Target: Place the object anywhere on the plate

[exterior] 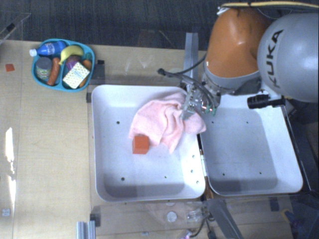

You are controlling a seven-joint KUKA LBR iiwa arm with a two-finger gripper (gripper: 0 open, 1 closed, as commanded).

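The surface (45, 148) is light tan wood. Two shallow white bins rest on it side by side: the left bin (107, 183) lies below and left of the pincer (192, 108), the right bin (259, 178) below and right of it. A blue plate (36, 76) of toy food rests on the surface far left of the pincer, above the left bin.

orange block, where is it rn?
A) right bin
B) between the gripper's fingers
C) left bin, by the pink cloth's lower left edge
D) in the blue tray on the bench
C: the orange block lies on the floor of the left bin, against the lower left edge of the pink cloth; the gripper is over the cloth's upper right part, away from the block.
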